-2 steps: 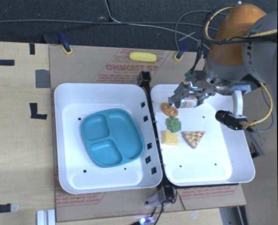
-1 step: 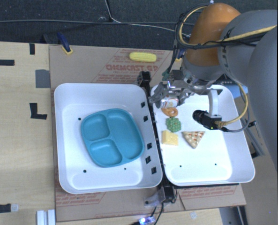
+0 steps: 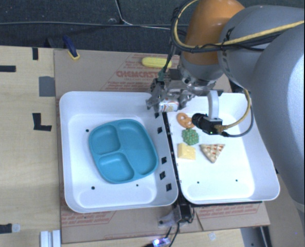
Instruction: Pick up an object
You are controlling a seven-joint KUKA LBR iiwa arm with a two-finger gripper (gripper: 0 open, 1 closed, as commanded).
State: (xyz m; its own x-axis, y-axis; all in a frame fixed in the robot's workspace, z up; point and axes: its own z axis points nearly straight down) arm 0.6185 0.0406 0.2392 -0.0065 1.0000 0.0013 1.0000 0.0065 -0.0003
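**Inspection: right bin contents and gripper position**

I find four small food items grouped in the left part of the right bin (image 3: 255, 184), any of which could serve as the object to pick. A brown pretzel (image 3: 184, 120) lies nearest the far end of the group. Just below it sits a green broccoli piece (image 3: 190, 136), and below that a yellow cheese block (image 3: 186, 151), the two close enough that I cannot tell whether they touch. A pizza slice (image 3: 212, 151) lies just right of the cheese, apart from it, its point toward the near side.

The gripper (image 3: 165, 103) sits above the far end of the divide between the two bins, near the pretzel but not on it. Its state is not legible to me: the wrist hardware hides the tips, so I cannot tell how far it is open, and I see none of the four items in its hold.

The left bin (image 3: 72, 189) carries a blue compartmented plate (image 3: 122, 151), lying flat and turned at an angle.

Beyond the bins, on the brown cardboard sheet (image 3: 90, 71), a yellow banana-shaped item (image 3: 154, 62) lies near the far edge, partly behind the arm.
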